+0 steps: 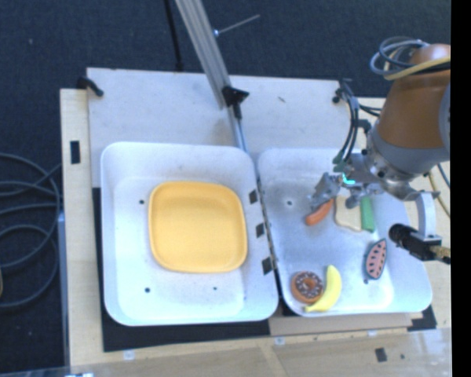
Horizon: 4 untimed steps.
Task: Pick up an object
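In the right bin's [392,293] near edge I see a smooth curved banana [330,287] touching a round doughnut [305,286], with a watermelon slice [375,259] toward the right rim. Bare white floor lies between them and the middle. Farther back, my gripper [326,193] sits over an orange carrot [319,213]; I cannot tell its opening. A green piece [366,214] lies beside it. The left bin [125,234] holds a square yellow plate [197,226].

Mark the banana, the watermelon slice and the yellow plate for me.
banana [330,289]: camera view, middle of its curved body.
watermelon slice [375,260]: camera view, red flesh at its centre.
yellow plate [197,226]: camera view, flat middle of the plate.
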Available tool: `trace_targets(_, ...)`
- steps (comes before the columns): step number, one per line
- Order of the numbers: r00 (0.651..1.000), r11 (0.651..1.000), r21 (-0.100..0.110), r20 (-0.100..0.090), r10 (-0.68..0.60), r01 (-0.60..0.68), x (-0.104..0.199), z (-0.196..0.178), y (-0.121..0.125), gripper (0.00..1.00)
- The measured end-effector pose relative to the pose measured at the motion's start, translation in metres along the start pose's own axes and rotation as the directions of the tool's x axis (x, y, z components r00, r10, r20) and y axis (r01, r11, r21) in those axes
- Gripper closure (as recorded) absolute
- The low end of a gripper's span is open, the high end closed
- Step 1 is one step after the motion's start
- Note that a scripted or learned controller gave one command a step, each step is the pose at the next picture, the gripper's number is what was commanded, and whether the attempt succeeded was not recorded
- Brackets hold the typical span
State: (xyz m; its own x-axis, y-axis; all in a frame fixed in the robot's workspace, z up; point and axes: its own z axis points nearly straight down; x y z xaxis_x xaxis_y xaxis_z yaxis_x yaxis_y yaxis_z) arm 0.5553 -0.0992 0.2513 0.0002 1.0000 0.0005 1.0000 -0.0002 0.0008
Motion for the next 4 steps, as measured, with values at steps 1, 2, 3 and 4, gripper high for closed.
trace_targets(1, 1.000, 1.000, 0.000, 0.000, 0.000, 0.000, 0.000, 0.000, 0.000, 0.00)
trace_targets(2, 1.000, 1.000, 0.005, 0.000, 0.001, -0.001, 0.002, 0.060, 0.004, 0.00)
trace_targets(3, 1.000, 1.000, 0.004, 0.001, 0.001, -0.001, 0.003, 0.103, 0.001, 0.00)
trace_targets(4, 1.000, 1.000, 0.003, 0.001, 0.001, -0.001, 0.002, 0.152, 0.000, 0.00)
